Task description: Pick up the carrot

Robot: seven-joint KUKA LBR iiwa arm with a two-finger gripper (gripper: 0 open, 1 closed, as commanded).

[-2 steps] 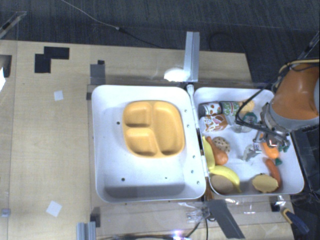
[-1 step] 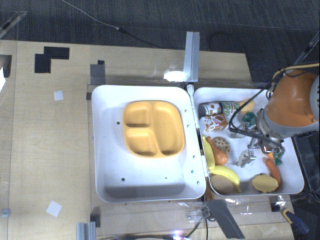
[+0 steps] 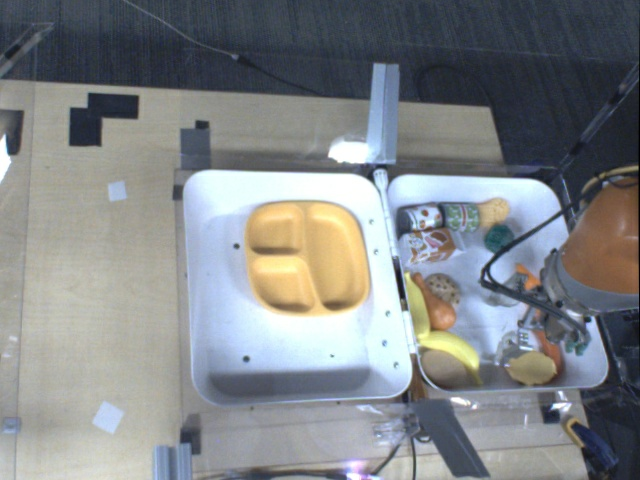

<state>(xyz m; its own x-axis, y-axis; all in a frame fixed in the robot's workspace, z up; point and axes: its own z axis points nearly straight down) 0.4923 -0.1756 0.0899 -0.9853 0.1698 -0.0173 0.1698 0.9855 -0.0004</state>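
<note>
The carrot [image 3: 549,349] is a small orange piece with a green end. It lies near the front right corner of the right bin [image 3: 470,190], partly hidden under the gripper. The gripper [image 3: 531,344] hangs below the arm's orange band [image 3: 606,236], low over that corner and right at the carrot's left end. The view does not make clear whether it touches the carrot. A pale yellow, potato-like item [image 3: 532,369] lies just in front of both.
The right bin also holds two small cans [image 3: 440,216], a bread piece [image 3: 493,209], a teal item [image 3: 497,236], a snack packet [image 3: 432,247], a cookie [image 3: 443,288] and a banana [image 3: 450,347]. A yellow divided plate [image 3: 304,256] sits in the left bin [image 3: 215,298].
</note>
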